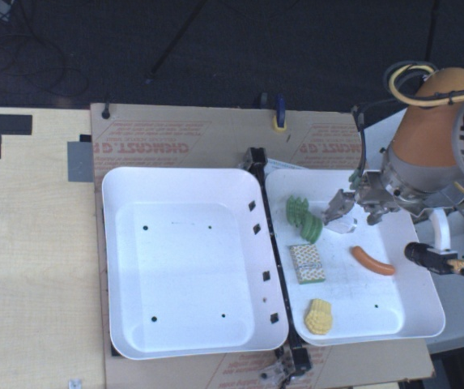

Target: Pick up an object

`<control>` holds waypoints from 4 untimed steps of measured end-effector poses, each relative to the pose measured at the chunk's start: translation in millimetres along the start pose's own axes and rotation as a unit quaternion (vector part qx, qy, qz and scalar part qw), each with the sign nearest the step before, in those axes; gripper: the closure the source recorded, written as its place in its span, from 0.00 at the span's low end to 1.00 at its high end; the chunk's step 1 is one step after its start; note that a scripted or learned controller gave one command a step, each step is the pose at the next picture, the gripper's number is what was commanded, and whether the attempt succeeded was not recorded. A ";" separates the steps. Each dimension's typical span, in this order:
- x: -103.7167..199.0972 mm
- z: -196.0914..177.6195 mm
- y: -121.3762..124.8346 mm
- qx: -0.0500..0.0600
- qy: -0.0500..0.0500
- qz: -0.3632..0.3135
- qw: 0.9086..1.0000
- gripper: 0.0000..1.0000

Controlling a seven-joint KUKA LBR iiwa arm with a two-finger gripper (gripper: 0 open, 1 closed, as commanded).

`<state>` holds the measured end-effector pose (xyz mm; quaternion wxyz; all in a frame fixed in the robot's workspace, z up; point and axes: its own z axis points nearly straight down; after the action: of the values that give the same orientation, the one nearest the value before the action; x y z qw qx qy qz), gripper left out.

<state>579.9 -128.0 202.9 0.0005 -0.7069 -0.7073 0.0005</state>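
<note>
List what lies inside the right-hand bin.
Inside the right-hand bin: a green ridged item, a patterned block, an orange sausage, yellow corn. The gripper covers part of the floor.

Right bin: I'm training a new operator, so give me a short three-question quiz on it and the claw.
1. True or false: the orange sausage lies in the right bin.
2. Which item lies nearest the claw? A) yellow corn B) green ridged item C) patterned block
3. Fill in: the yellow corn lies near the bin's ____ edge in the camera view.

Key: 1 true; 2 B; 3 lower.
</note>
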 end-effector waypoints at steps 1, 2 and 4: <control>-0.8 -9.7 -0.1 0.001 0.000 0.000 1.000 1.00; 4.3 -96.2 -90.9 -0.001 0.001 0.002 1.000 1.00; 112.4 -208.1 -103.4 -0.004 0.001 -0.003 1.000 1.00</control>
<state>476.7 -15.7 411.1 -0.0018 -0.7050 -0.7092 -0.0026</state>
